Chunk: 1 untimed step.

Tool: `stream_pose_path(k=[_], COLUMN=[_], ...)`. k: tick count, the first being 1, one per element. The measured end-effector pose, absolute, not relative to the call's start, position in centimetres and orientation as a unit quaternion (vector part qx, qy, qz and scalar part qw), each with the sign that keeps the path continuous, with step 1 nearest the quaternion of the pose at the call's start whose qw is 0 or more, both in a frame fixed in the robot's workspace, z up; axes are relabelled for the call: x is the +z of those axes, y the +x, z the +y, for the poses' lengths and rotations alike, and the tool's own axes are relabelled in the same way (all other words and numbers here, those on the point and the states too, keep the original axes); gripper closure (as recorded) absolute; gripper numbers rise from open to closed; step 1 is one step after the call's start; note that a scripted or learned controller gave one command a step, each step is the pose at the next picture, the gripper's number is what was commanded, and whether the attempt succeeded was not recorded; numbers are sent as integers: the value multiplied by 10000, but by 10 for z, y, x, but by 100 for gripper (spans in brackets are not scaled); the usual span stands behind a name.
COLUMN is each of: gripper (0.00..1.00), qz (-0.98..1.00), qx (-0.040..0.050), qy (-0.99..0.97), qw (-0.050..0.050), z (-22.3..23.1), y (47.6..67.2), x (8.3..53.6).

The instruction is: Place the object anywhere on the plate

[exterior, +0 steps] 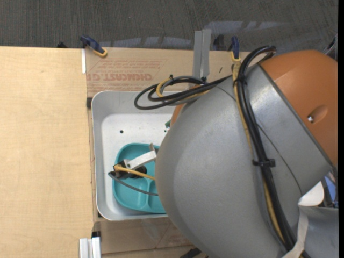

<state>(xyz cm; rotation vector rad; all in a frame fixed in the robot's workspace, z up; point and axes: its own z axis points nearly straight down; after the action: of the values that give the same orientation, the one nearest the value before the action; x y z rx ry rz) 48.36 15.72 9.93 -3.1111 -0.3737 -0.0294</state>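
Observation:
A teal plate [128, 195] with divided sections lies in the front part of the left white bin [107, 122]. My gripper [152, 165] hangs over the plate's right side, and the big grey arm [226, 171] covers most of it. A small green bit [167, 125] peeks out at the arm's edge above the plate; I cannot tell what it is. No object lies on the part of the plate that shows.
The arm's grey body and orange band [301, 95] cover the bin's right half and everything further right. A pale wooden board [43, 144] lies left of the bin, and brown cardboard [134, 71] behind it. Black cables [161, 90] loop over the bin's far rim.

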Motion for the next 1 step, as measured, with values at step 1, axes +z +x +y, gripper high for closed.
stream_pose_path(k=[1], gripper=[100], qz=[-1482], qx=[-5], qy=[-9890], qw=[-11], z=[228], y=[532], x=[243])
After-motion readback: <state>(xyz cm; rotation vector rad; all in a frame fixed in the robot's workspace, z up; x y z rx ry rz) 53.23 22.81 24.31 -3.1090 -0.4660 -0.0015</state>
